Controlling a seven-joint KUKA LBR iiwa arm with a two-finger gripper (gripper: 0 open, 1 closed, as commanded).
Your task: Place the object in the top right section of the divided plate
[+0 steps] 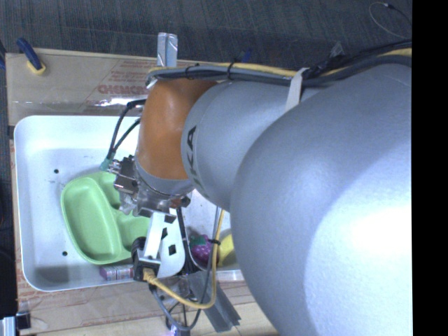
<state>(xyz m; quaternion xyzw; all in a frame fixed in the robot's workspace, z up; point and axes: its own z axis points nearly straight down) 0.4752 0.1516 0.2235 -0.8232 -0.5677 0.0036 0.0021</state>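
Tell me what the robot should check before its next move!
1. Plate in left bin: ok.
2. Arm over the plate: ok.
3. Plate's top right section free: cannot tell, the arm covers it.
4. Object held: cannot tell, the wrist hides it.
5. Purple thing safe from bumps: probably not ok, it lies close by the wrist.

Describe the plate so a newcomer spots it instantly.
Find the left white bin. In its lower half, just left of the orange band, lies the plate, partly covered by the arm. It is the one pale green thing, far bigger than the purple item and yellow item to its right.
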